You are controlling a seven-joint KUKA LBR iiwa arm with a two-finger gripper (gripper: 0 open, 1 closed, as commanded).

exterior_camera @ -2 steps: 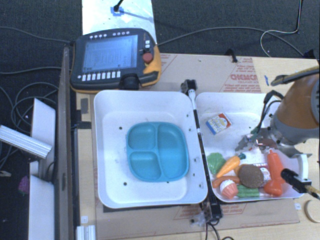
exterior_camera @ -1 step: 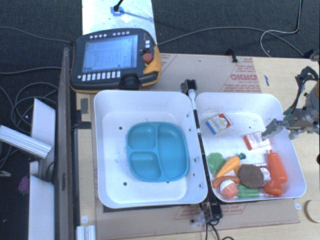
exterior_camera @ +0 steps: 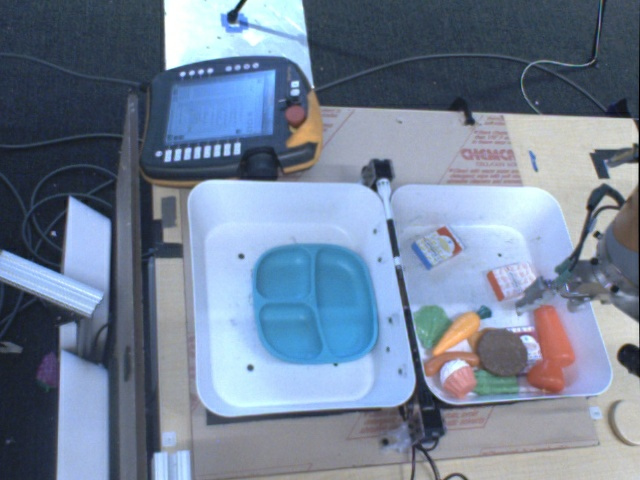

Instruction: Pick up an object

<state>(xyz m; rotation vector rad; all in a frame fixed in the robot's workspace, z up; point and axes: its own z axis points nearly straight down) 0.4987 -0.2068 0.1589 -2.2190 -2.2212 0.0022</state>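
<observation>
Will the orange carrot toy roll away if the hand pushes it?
Probably a little. The carrot looks round and tapered, so it might roll in a curve. Other toys crowd it, like the brown patty, so it likely stops fast. It looks like stiff, light plastic.

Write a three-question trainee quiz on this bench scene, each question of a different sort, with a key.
1. True or false: the blue divided plastic plate lies in the left white bin.
2. Which item lies nearest the gripper?
A. the orange toy bottle
B. the green toy leaf
C. the small blue-and-white carton
3. Fill in: the round brown toy patty lies in the ___ white bin.

Key: 1 true; 2 A; 3 right.
</observation>
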